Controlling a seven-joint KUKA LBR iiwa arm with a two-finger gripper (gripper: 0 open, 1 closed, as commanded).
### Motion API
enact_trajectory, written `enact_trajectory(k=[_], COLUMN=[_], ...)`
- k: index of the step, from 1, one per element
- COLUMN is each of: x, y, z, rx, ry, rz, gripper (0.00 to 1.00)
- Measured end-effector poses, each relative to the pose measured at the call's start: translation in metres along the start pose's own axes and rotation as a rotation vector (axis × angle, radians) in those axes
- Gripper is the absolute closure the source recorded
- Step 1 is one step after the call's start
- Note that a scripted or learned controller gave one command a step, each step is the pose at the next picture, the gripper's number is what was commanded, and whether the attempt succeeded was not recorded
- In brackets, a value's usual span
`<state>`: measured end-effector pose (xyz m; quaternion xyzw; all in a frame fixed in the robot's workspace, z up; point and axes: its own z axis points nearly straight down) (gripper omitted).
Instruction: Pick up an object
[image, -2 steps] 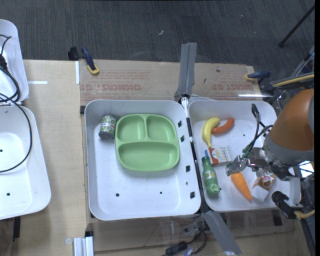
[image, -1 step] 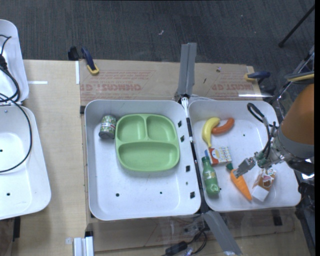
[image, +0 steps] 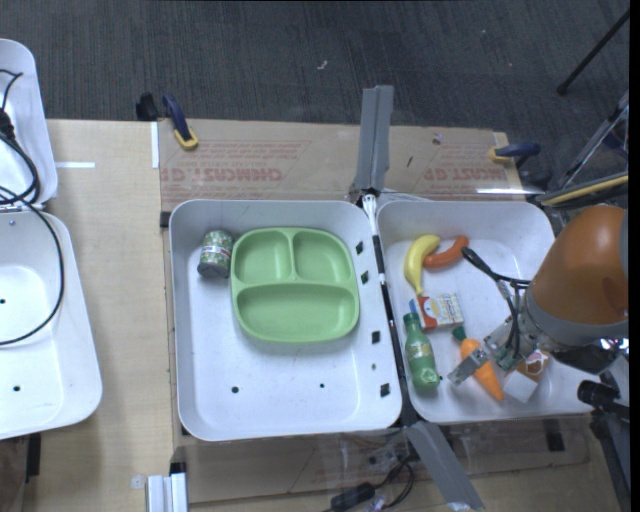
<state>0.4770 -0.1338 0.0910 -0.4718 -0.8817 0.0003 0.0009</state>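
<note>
Down in the right bin (image: 540, 225), my claw (image: 492, 358) hovered low over a carrot (image: 482, 372), nothing lifted yet.

From the overhead camera, I could not tell whether my claw was spread or pressed together; the wrist hid too much of it. By my reckoning the reach was made, while the grasp and lift were left to do. That carrot was small, orange and tapered, lying flat near the bin's front, just beside a green bottle (image: 419, 352) and a small carton (image: 441, 311), with a banana (image: 419, 260) farther back. Across in the left bin (image: 200, 380) sat a green divided plate (image: 295, 284) and a little jar (image: 214, 253).
</note>
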Motion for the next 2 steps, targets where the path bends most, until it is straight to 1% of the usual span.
enact_trajectory(k=[1, 2], x=[0.0, 0.047], y=[0.0, 0.056], z=[-0.009, -0.137], rx=[-0.001, -0.001], ry=[0.0, -0.003], rz=[0.004, 0.009], gripper=[1.0, 1.0])
